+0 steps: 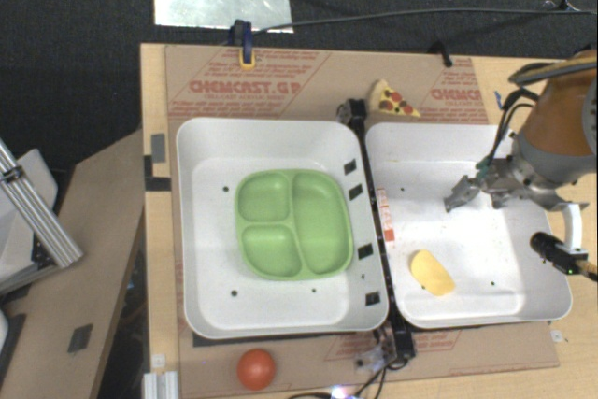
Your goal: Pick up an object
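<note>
A yellow, rounded object [432, 273] lies in the right white bin [523, 308], near its front left. My gripper [460, 196] hangs over the middle of that bin, up and to the right of the yellow object and apart from it. The grey arm with its orange band [561, 121] reaches in from the right. I see nothing held at the gripper's tip.
The left bin [201, 154] holds a green divided plate [292, 224]. A toy pizza slice [392, 99] lies on the bench behind the bins. A red-orange ball [256, 368] sits at the bench's front edge. A blue clamp [243, 40] grips the back edge.
</note>
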